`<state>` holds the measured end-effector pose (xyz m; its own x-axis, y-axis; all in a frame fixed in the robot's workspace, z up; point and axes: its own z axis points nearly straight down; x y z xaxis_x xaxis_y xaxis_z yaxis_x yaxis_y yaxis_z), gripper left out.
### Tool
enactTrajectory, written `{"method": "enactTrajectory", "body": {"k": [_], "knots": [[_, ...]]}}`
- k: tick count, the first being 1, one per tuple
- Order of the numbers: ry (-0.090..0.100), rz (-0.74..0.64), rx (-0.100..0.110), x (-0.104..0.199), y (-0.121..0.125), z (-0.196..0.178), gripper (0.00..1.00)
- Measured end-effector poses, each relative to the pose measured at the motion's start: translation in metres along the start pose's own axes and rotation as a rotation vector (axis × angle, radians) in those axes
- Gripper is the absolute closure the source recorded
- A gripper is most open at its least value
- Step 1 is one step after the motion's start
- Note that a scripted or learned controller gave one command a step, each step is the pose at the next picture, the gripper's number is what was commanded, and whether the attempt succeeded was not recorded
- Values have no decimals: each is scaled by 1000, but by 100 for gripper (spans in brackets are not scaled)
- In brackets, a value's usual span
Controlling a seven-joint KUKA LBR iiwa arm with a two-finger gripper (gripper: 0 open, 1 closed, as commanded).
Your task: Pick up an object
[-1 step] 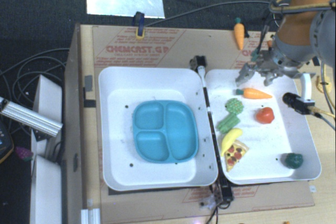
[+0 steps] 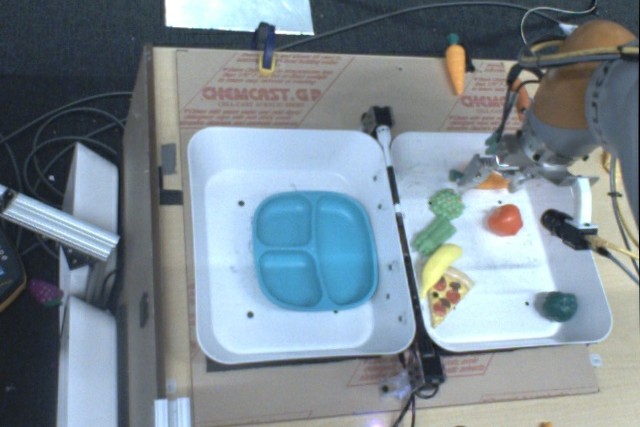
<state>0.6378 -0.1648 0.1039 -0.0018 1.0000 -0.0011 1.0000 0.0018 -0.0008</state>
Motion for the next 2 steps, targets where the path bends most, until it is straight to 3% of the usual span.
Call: {"method": "enactTrajectory", "body": {"k": [1,2], "knots": [[-3,5,-6,74,9,13,0],[0,2,-4,76,9,3,100]]}}
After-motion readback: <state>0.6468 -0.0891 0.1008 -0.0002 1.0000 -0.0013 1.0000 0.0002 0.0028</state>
